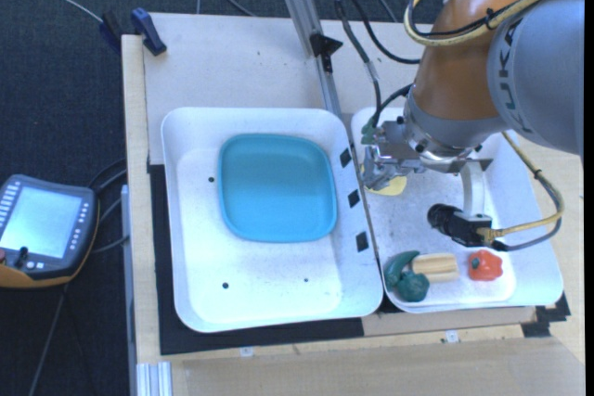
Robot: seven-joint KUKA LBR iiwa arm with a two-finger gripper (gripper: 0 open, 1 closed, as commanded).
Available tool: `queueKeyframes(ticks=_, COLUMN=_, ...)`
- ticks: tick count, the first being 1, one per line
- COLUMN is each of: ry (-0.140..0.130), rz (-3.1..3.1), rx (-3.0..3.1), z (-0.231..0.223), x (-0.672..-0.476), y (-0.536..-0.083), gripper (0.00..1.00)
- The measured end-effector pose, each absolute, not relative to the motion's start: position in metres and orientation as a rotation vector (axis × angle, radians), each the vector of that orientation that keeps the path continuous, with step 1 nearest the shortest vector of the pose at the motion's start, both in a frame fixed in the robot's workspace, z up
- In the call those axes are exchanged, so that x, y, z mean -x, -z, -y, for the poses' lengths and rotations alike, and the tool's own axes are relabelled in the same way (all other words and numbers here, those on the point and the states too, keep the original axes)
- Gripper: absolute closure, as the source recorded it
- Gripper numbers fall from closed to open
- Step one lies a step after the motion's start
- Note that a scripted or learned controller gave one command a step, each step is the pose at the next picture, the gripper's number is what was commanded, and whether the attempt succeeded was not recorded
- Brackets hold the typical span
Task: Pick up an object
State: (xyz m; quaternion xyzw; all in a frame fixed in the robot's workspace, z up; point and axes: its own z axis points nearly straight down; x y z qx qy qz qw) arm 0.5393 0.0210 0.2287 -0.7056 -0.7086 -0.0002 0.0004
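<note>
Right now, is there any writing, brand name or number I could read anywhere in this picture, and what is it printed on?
"KU": dark letters running down the grey arm, cut off where the casing curves away.
The handheld screen unit on the floor at left: its display and buttons are too blurred to read.
No other legible text on the bins or objects.

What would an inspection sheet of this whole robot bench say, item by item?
Surface: bench bearing two white bins side by side.
Job's things: right bin holds a green piece, a tan block, a red piece and something yellow under the gripper.
Clutter: blue tray in the left bin.
Grippers: gripper low by the yellow item; grasp unclear.
Cables: yellow cable along the arm.
Surroundings: handheld screen on dark floor.
</note>
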Motion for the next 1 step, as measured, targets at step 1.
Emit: queueKeyframes(ticks=1, ry=0.002, rz=2.227, rx=2.216, z=-0.0738, x=-0.5480, y=-0.2358, gripper=1.00)
